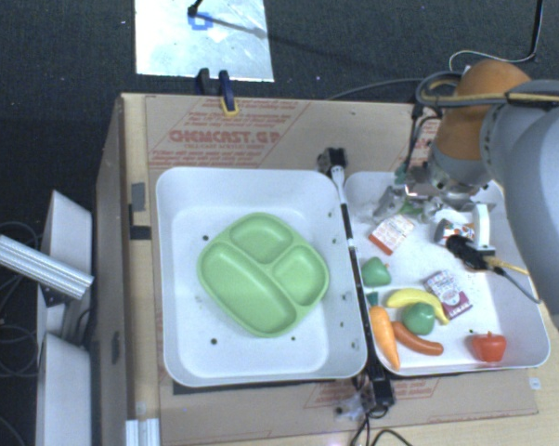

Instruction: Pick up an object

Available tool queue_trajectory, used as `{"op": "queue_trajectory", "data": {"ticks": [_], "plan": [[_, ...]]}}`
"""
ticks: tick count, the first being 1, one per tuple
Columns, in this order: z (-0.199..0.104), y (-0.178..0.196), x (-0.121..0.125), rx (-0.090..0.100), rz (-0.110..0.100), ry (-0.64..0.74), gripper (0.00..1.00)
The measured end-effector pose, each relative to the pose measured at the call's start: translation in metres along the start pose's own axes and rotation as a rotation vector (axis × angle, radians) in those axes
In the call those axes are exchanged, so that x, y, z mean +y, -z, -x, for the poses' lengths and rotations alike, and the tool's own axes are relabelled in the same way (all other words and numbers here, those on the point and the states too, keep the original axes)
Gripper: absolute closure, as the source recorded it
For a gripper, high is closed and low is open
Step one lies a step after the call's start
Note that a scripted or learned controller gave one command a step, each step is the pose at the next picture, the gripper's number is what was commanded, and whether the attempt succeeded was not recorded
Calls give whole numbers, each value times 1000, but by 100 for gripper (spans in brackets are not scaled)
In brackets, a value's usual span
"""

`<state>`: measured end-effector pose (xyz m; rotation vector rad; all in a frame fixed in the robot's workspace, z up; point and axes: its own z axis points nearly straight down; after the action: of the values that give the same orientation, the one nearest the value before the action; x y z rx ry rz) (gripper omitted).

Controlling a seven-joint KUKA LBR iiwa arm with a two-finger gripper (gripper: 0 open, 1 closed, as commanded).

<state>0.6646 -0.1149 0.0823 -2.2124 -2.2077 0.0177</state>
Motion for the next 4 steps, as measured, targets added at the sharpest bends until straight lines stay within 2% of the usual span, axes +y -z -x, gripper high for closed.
{"op": "queue_trajectory", "data": {"ticks": [2,3,4], "plan": [[27,1,2,-3,10,1,0],[39,3,5,-5,22,4,0],[40,13,2,-4,13,5,100]]}}
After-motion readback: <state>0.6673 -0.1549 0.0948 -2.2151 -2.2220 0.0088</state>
